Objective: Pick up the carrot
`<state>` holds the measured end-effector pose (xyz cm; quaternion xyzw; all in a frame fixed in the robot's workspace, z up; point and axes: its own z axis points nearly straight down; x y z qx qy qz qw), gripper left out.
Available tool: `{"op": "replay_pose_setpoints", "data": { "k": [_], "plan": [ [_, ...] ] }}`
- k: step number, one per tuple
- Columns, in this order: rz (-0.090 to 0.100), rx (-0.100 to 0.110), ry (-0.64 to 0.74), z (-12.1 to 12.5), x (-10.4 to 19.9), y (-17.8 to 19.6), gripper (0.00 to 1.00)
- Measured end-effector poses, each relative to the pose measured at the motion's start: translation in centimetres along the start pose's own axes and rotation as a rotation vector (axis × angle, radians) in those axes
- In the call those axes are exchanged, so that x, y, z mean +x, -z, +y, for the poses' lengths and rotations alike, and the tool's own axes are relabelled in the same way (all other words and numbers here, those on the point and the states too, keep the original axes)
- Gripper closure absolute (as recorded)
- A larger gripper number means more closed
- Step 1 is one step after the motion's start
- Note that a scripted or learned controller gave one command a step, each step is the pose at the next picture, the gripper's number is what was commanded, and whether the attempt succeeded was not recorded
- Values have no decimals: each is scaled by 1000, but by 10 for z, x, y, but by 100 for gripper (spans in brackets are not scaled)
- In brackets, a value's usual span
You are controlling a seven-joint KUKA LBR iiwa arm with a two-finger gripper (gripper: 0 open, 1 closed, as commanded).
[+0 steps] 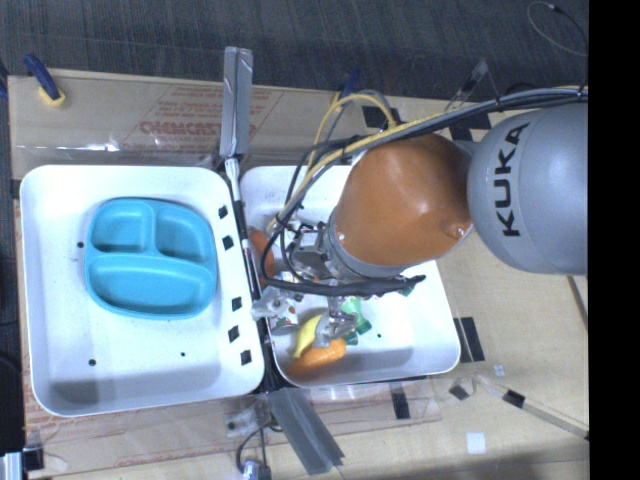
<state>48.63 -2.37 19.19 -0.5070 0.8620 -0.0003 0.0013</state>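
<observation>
The carrot (318,358) is a small orange piece lying near the front wall of the right bin (430,333). My gripper (338,320) hangs low over the bin, directly above and just behind the carrot, with its tips close to it. The arm's orange band and grey body cover most of the bin behind it. A yellow item (306,334) lies against the carrot's left side.
A green piece (360,325) sits right of the gripper. Another orange object (263,251) rests by the divider between the bins. The left bin (60,368) bears a blue sectioned plate (152,256). Cables loop over the arm's wrist.
</observation>
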Motion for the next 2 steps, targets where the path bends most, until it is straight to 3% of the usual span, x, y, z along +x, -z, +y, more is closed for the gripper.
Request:
{"op": "replay_pose_setpoints", "data": {
  "k": [1, 2],
  "plan": [
    [1, -1, 62, -15, 46, 1, 0],
    [2, -7, 261, -31, 78, -73, 0]
  ]
}}
